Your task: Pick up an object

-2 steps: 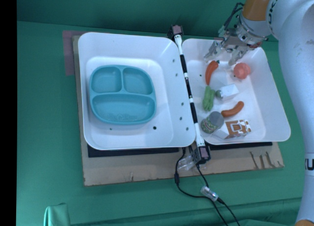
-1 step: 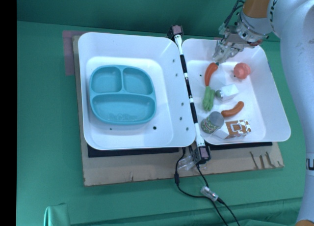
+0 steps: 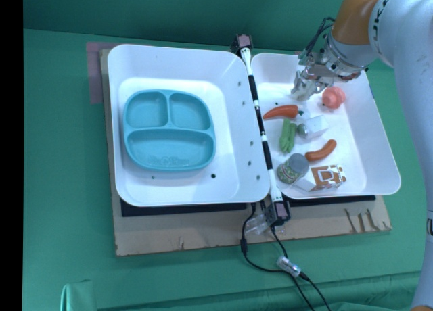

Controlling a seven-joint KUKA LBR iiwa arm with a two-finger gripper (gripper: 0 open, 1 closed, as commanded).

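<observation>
Gripper hangs over far part of right bin, fingers pointing down, spread apart, nothing between them. Pink round toy lies just right of gripper, near far right corner. Red chili lies just below fingertips, toward divider edge. Mid-bin: green bean pod, white cup, orange sausage. Near edge: grey can, printed carton. Left bin carries 1 blue 3-compartment plate.

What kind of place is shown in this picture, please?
Probably a robotics lab bench set up for grasping trials: two shallow white plastic bins on green cloth, small plastic toy foods in the right bin, and a grey robot arm reaching in.
</observation>
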